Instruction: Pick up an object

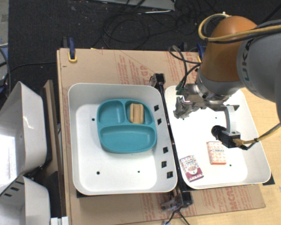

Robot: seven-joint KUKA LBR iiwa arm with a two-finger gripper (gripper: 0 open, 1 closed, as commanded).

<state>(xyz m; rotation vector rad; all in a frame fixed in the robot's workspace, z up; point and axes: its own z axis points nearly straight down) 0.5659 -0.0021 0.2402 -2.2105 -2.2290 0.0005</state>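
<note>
Grey arm with its orange band is coming in from the right on my feed, and the end effector [185, 108] hangs over the upper left part of the right bin [253, 163]. From this slanted overhead angle I can't tell whether it is released or clenched, and I see nothing between its tips.

Below and to the right of the end effector, two small packets lie flat on the right bin's floor: an orange-and-white carton [217, 153], and just beside it, lower and to its left, a dark red-and-white packet [191, 167]. They sit near each other but apart, and both are well clear of the end effector.

Left of the end effector, across the divide, the left bin [84, 172] carries a teal divided tray [126, 132]. A tan wooden block [136, 113] rests in the tray's upper right compartment. Both bins sit on a cardboard-covered tabletop [112, 62].
</note>
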